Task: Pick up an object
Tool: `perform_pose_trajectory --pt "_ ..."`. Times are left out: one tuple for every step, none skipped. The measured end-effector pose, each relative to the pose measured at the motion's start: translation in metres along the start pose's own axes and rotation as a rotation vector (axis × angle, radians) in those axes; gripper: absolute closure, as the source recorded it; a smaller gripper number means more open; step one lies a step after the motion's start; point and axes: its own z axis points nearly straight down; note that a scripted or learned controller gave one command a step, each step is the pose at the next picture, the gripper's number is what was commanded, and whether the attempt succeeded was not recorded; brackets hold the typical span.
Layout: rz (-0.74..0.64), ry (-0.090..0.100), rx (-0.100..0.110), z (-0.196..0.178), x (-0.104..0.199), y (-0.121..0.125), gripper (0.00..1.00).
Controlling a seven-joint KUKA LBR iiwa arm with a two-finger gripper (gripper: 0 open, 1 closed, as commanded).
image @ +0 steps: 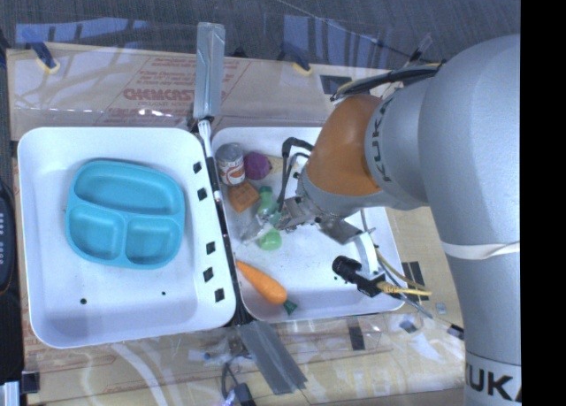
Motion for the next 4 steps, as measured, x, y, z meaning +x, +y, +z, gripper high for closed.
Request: perform_pose_trajectory --pt "0.095 -0.004 -0.009 -0.105 0.016 -0.010 0.00" --pt "0.097 -0.001 -0.003 -0.001 0.003 -0.005 0.00" --pt "0.092 -0.002 0.000 -0.009 0.003 -0.005 1.00" --pt "0.195 0.000 -0.011 -0.105 0.065 0.084 1.00"
